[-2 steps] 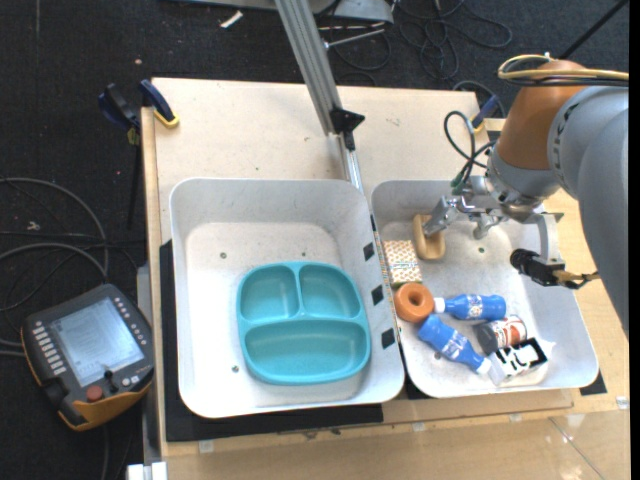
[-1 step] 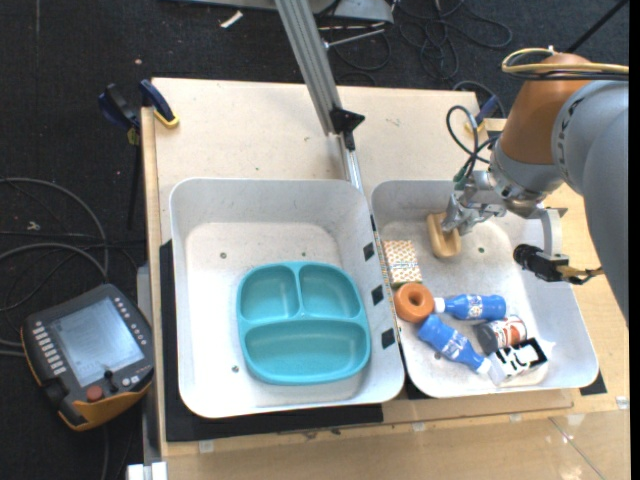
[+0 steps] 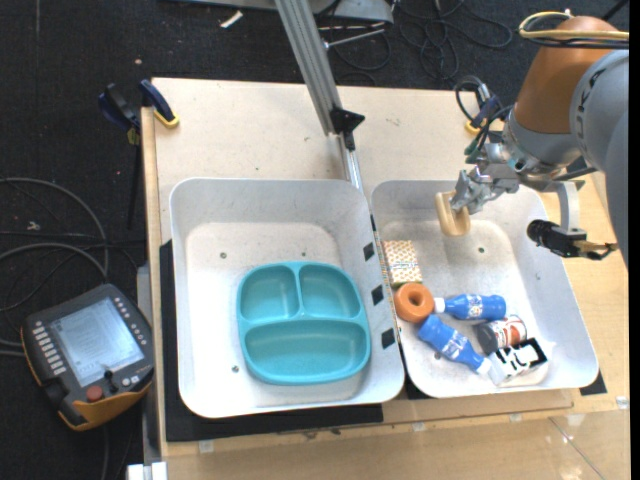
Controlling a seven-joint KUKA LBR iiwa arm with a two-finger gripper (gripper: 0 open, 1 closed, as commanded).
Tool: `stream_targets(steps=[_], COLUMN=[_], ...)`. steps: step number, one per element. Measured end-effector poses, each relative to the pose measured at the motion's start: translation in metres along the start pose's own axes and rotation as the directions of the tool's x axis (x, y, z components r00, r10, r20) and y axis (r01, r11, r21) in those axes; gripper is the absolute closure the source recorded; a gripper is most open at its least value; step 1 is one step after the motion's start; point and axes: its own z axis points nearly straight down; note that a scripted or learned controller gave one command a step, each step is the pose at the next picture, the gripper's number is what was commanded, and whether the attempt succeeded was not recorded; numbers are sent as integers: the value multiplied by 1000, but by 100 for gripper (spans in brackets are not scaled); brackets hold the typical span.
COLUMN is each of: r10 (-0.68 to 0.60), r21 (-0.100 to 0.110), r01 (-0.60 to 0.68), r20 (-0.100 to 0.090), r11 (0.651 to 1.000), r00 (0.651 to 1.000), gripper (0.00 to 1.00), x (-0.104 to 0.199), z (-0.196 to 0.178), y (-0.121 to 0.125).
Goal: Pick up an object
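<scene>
While we watched from above, the gripper hung over the far part of the right bin, right at the top of a tan block that stood near that bin's far edge. We could not tell how far the gripper was open, nor whether the block sat within it or merely under it. The other candidates lay toward the bin's near edge: an orange ring, two blue bottles side by side, a black-and-white item by the near right corner, and a patterned card along the left wall. The left bin carried a teal divided tray.

We judged the risk to lie in the grip itself. The block looked small and slightly tilted, so an off-centre close could tip it or push it aside, and a lift would then bring up nothing. The bin's far wall stood near, leaving little room for a corrected approach.
</scene>
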Motion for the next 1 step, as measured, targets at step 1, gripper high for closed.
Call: stream_targets(steps=[1], r10=[1], r21=[-1], r01=[-1], r20=[1], r11=[1000], r00=[1000], gripper=[100], x=[-2], z=[-65], y=[3])
